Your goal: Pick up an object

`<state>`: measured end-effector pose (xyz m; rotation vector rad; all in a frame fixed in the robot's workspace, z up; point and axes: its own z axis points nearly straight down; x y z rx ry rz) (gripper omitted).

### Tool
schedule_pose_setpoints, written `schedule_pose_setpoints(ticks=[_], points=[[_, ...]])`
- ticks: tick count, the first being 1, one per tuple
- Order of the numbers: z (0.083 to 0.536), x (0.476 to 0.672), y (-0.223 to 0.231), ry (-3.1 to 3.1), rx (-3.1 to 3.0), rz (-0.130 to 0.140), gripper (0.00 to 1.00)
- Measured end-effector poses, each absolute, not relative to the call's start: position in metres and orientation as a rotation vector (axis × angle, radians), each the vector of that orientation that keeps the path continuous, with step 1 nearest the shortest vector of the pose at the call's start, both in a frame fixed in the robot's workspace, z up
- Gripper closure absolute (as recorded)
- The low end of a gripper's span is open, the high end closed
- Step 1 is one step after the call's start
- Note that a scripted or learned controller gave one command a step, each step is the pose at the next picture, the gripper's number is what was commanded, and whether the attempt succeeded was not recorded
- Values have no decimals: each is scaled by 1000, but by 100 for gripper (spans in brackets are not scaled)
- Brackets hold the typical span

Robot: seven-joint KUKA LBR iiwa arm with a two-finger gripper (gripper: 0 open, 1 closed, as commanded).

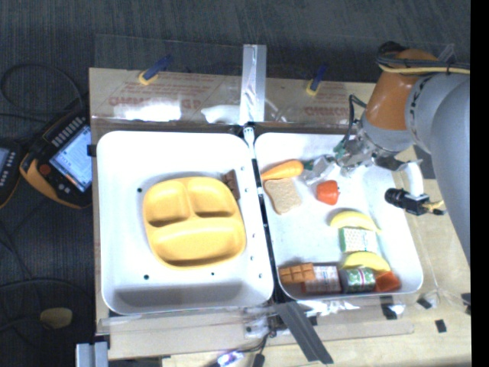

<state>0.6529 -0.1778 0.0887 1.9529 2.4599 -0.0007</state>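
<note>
Claw [325, 167] hangs over the right bin [405, 235] — grip unclear — with a carrot [281, 170], bread slice [284, 196] and tomato [328, 192] just beside it.

arm [447, 121]: grey, enters from the right, bent downward | orange band [390, 102]: above the wrist | gripper [325, 167]: low, pointing left

The left white bin [114, 205] was mostly taken up by a yellow divided plastic tray [195, 220], leaving just thin margins. In the right white bin [409, 235], toy food crowded the near wall, though the middle floor stayed pretty open.
</note>
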Motion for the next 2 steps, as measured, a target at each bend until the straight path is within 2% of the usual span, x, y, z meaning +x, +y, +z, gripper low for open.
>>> schedule_pose_setpoints(ticks=[1,2], points=[[87,657,-190,2574,1793,-1,0],[88,638,-150,2589,1766,-2,0]])
